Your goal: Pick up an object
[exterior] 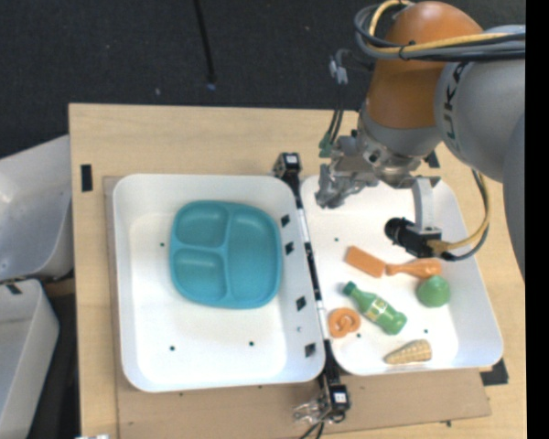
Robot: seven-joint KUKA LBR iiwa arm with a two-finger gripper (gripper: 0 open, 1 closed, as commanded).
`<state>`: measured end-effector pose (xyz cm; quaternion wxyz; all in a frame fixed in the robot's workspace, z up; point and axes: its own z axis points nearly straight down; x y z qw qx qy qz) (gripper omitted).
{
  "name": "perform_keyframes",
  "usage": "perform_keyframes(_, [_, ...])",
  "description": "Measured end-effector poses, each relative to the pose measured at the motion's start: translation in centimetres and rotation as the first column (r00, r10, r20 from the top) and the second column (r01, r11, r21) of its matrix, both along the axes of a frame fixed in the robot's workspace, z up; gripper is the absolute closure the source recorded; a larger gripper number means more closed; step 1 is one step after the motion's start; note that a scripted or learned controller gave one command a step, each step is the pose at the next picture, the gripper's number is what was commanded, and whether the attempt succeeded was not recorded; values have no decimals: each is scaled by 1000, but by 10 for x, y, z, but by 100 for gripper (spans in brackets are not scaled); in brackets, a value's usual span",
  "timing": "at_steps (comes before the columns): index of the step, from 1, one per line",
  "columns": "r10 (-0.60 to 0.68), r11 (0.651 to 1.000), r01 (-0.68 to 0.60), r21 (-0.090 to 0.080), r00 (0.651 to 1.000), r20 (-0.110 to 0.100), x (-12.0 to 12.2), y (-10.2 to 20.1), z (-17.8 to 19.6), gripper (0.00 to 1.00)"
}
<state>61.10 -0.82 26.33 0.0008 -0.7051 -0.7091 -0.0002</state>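
two white bins on a wooden surface, arm above the right bin

wooden surface (91, 144) fills the middle of the frame against a dark floor, and carries two shallow white bins side by side. left bin (146, 355), at centre left, holds a teal divided plate (226, 252) lying flat in its upper middle. right bin (467, 337), at centre right, holds the small objects: an orange spatula (389, 265) lying near its middle; a green ball (433, 291) just right of the spatula's handle end; a green bottle (375, 306) on its side, slanting down to the right, below the spatula; an orange spiral piece (344, 322) at the lower left of this bin, close to the bottle's cap end and near the divider between the bins; and a tan cone (408, 353) lying near the bin's lower edge. grey arm with an orange band (421, 39) enters from the upper right. its hand (334, 193) hangs over the upper left corner of the right bin, apart from all the objects; whether its grip is released or clenched cannot be told, and nothing is visible in it. white casings lie at the left edge of the frame, off the surface.
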Motion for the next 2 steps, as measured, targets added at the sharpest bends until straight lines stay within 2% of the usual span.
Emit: perform_keyframes(2, [1, 1000, -1, 0, 1000, -1, -40, 95, -2, 100])
